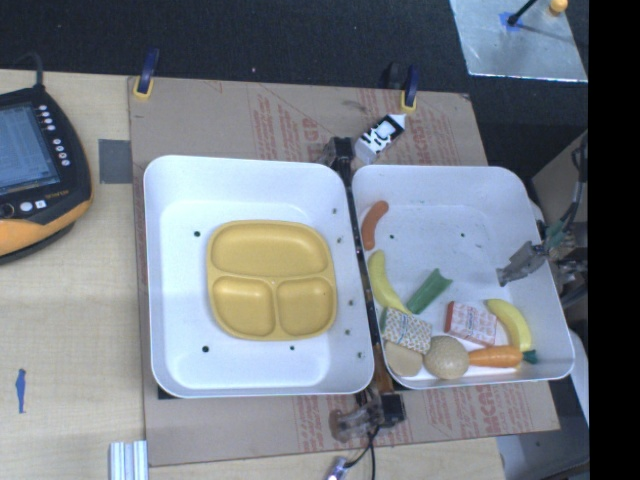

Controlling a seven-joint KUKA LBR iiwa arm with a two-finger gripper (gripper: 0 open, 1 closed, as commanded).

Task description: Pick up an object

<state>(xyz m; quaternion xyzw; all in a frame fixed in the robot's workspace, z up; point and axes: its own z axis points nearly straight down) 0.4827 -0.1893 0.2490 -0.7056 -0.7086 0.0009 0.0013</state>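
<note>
Hovering at the right rim of the right shallow white plastic bin (520, 193), the metal gripper (520, 263) is too small to tell whether it grasps anything. Near it lie a smooth curved yellow banana (509, 322), a glossy orange carrot (493, 357) and a flat red-and-white packet (470, 322), none touching it.

We see two white bins (160, 268), the left one bearing a yellow divided tray (272, 278). In the right one we count two yellow bananas (384, 282), an orange carrot (495, 357), a green strip (428, 290), a reddish sausage (372, 224) and a red-and-white packet (470, 322).
</note>
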